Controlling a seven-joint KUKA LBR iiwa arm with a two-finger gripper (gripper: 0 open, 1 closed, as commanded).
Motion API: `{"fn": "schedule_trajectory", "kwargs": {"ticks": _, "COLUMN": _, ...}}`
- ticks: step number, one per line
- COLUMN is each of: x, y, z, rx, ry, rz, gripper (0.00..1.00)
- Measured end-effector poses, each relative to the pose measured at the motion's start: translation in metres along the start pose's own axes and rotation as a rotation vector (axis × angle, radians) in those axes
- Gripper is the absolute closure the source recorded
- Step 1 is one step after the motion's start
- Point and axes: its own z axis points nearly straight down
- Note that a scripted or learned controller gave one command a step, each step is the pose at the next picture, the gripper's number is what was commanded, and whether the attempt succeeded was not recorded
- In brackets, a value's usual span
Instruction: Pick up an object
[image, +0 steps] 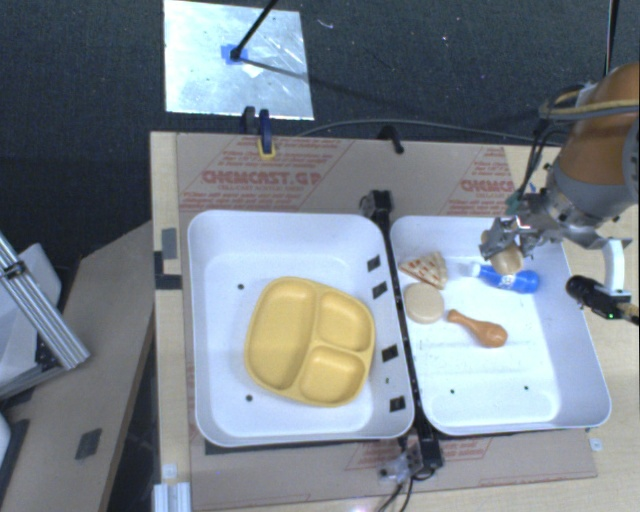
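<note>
A: Where is the end effector (503, 247)?

B: Over the right bin (560, 400), close to that bin's far edge and toward the desk's (300, 170) right side. The grey arm with its orange band (600, 140) reaches in from the right.

A: Is it clenched on anything?

B: I cannot tell. A tan, rounded thing sits right at its tip, but it is too small and blurred to say what it is.

A: What lies there to pick?

B: Four things, all in the far half of the right bin. A blue object (510, 279) lies just beside the end effector, on its near side. A tan wedge like a pizza slice (427, 268) lies near the bin's far left corner. A pale round disc (423, 303) sits just in front of the wedge, by the bin's left wall. A brown wooden piece with a bulbous end (480, 329) lies to the right of the disc, near the bin's middle.

A: And the left bin (215, 300)?

B: It holds a yellow divided plate (308, 341) with three compartments, lying flat around its middle.
</note>
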Motion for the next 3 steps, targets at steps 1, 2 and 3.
{"fn": "schedule_trajectory", "kwargs": {"ticks": 1, "x": 0.0, "y": 0.001, "z": -0.024, "rx": 0.002, "ry": 0.001, "rz": -0.002, "gripper": 1.0}}
{"fn": "schedule_trajectory", "kwargs": {"ticks": 2, "x": 0.058, "y": -0.021, "z": -0.02, "rx": 0.007, "ry": 0.003, "rz": -0.007, "gripper": 1.0}}
{"fn": "schedule_trajectory", "kwargs": {"ticks": 3, "x": 0.096, "y": -0.045, "z": -0.02, "rx": 0.008, "ry": 0.003, "rz": -0.006, "gripper": 1.0}}
